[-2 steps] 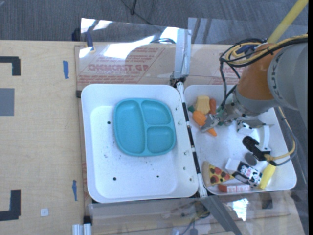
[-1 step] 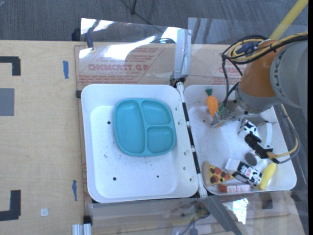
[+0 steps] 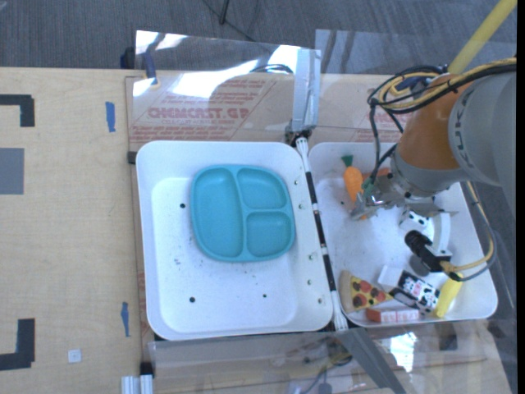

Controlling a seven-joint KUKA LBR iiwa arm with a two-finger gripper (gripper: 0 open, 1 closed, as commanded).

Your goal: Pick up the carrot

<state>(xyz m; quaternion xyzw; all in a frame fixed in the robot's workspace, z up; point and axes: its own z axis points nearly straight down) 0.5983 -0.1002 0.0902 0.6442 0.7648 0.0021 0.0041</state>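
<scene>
The arm (image 3: 484, 130) is a thick grey cylinder with a broad orange band (image 3: 431, 134) above the wrist. Black and yellow cables (image 3: 402, 84) loop over the band — one black lead runs down its left side. The gripper (image 3: 365, 208) is small, metallic, grey.

A teal divided plate (image 3: 243, 213) lies in the left bin (image 3: 164, 302). In the right bin (image 3: 484, 298), the carrot (image 3: 352, 180) rests near the wall shared with the left bin, the pincer (image 3: 365, 206) just beside its lower end. A pizza slice toy (image 3: 362, 290) lies nearer the camera than the carrot.
</scene>
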